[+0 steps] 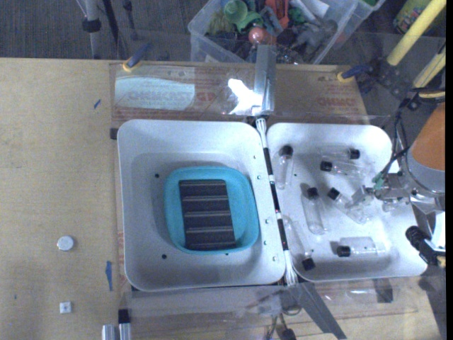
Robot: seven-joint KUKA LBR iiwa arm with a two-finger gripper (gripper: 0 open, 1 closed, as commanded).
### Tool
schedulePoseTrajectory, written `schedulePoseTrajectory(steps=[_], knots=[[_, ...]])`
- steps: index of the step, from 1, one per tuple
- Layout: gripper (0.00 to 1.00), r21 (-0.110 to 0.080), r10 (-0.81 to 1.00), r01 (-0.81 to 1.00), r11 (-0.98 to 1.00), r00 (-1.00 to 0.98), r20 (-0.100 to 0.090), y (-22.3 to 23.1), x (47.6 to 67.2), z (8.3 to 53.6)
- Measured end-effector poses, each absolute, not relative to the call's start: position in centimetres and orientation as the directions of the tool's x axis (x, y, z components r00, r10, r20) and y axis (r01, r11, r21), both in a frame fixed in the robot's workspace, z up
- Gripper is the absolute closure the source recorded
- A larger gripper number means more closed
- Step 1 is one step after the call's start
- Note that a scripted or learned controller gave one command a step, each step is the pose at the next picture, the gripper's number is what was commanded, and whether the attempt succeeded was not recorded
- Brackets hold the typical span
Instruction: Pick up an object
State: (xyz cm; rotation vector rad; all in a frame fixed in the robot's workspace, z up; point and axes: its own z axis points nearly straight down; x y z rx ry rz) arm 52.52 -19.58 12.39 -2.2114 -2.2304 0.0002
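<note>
Clearly, the left bin (134, 190) holds a turquoise tray (173, 211); right of it, the right bin (375, 137) holds clear black-capped vials (357, 246). The gripper (379, 188) hovers among them; its grip cannot be told.

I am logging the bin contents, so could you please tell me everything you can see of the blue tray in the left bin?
The blue tray is a light blue, rounded-corner rectangle that looks like plastic, with a raised rim. It lies flat near the middle of the left bin, resting on the bin's floor. Inside it sits a dark ribbed insert with lengthwise bars crossed by paler lines, covering most of its inner area. Nothing else touches it.
</note>
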Motion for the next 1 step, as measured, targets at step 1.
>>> schedulePoseTrajectory(steps=[1], knots=[[0.00,0.002,0.993,0.993,-0.120,0.120,0.017,-20.86,55.44,8.98]])
